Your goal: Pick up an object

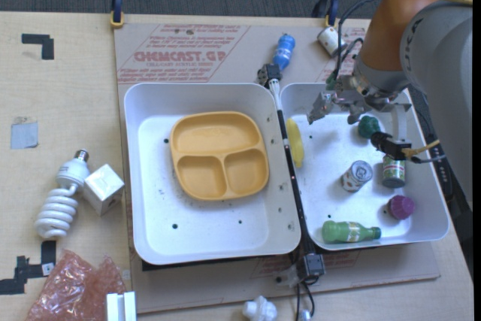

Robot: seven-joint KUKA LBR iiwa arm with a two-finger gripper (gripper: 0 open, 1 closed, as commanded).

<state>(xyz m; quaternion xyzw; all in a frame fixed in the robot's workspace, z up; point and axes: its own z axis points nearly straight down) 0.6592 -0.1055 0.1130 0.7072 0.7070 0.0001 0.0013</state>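
My gripper (334, 115) hangs over the far left part of the right bin (323, 162), open, with nothing between its fingers. Below it in the bin lie a yellow object (294, 143) against the left wall, a silver can (357, 175), a green-labelled can (392, 171), a purple object (400, 207) and a green bottle (350, 231) on its side near the front wall. A dark green object (368, 125) sits just right of the gripper, partly under the wrist.
The left bin (150, 214) holds a yellow divided plate (219, 154). A blue bottle (283, 51) lies behind the bins. On the bench to the left are a spiral light bulb (60, 199), a white cube (104, 186) and a pink crumpled bag (71, 286).
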